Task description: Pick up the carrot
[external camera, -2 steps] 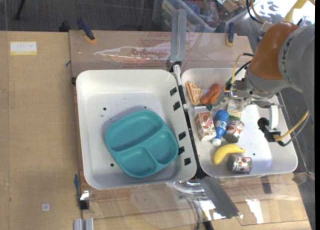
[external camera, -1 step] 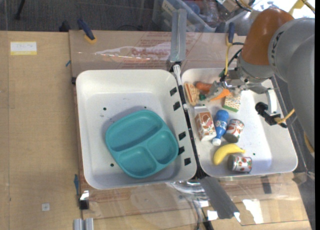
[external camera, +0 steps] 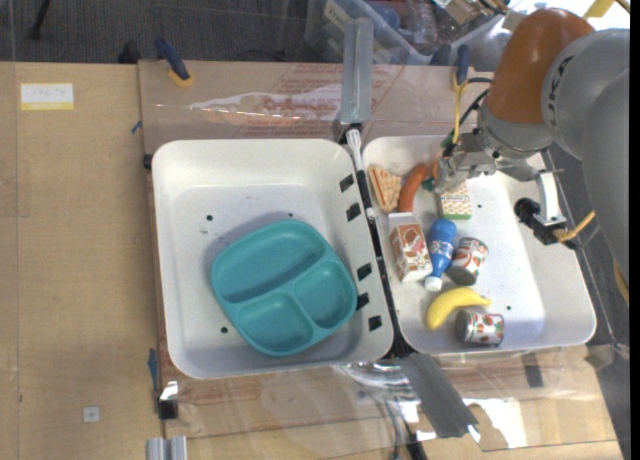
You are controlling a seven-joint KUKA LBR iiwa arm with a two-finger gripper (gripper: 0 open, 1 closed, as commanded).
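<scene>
the arm (external camera: 560,78) comes in from the right and bends down over the far part of the right bin (external camera: 560,298). its gripper (external camera: 447,170) is low at the far left part of this bin, just beside the carrot (external camera: 413,186). the carrot is orange and lies at a slant near the far left corner of the right bin, between a cracker (external camera: 384,187) on its left and the gripper on its right. the fingers are dark and small here and the wrist covers them partly, so i cannot tell if they are wide or narrow, and i cannot tell if they touch the carrot. just below the gripper there is a small box (external camera: 456,202) with a green and white label. nearer to the camera there is a carton (external camera: 409,251), a blue bottle (external camera: 441,248) with a white bottom, and a can (external camera: 468,259) beside the bottle. nearer still lies a banana (external camera: 455,306), and a second can (external camera: 482,327) lies just beside it on the right. the left bin (external camera: 190,188) holds a teal tray (external camera: 283,288) with three compartments. a grey divider (external camera: 368,238) with black clips runs between the two bins.
</scene>
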